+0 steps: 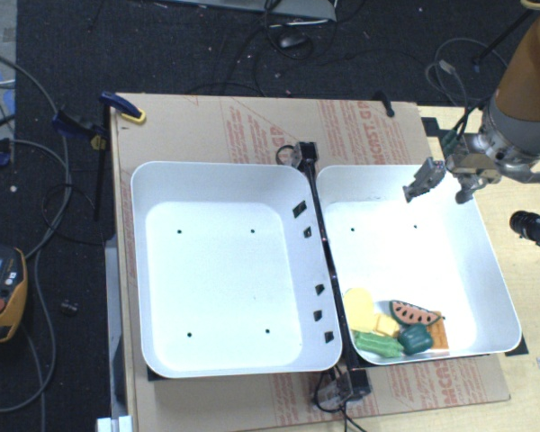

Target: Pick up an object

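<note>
Above the far right corner of the right bin (486,241), your arm (526,79) came in from the right edge, its orange band uppermost and the grey wrist below it, angled down and to the left. The tool (443,184) hung over the bin's back rim, with one dark finger (423,180) pointing left and the other finger (468,189) set apart from it; nothing sat between them. You could see the tool spread and clear of the bin floor.

The objects lay well apart from it, bunched in the near corner of the same bin: a yellow piece (360,310) against the dividing wall, a watermelon slice (415,313) just beside it, a green vegetable (379,344) along the front rim, and a dark teal piece (416,338) touching an orange piece (439,335). The left bin (220,268) rested beside it on the cardboard-covered worktop (252,129).
</note>
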Available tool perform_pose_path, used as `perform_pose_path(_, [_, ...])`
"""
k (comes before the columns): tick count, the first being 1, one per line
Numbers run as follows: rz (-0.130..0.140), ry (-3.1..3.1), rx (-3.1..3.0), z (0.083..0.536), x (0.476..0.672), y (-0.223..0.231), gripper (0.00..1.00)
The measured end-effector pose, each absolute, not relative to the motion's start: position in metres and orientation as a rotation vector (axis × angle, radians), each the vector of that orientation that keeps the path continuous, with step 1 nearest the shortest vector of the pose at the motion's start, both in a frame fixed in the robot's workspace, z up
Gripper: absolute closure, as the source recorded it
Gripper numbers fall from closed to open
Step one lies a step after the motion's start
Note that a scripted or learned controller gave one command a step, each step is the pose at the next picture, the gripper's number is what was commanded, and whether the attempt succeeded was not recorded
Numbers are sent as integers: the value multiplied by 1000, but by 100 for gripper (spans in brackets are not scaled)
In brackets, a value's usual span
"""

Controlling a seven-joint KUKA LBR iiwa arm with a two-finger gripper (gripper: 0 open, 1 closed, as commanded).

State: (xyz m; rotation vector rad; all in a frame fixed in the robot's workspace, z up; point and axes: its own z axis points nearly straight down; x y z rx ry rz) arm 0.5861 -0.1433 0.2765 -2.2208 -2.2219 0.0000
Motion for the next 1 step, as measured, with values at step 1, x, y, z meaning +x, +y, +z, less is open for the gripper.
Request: perform_pose_path(1, [6, -2220, -2214, 204, 547, -95, 0])
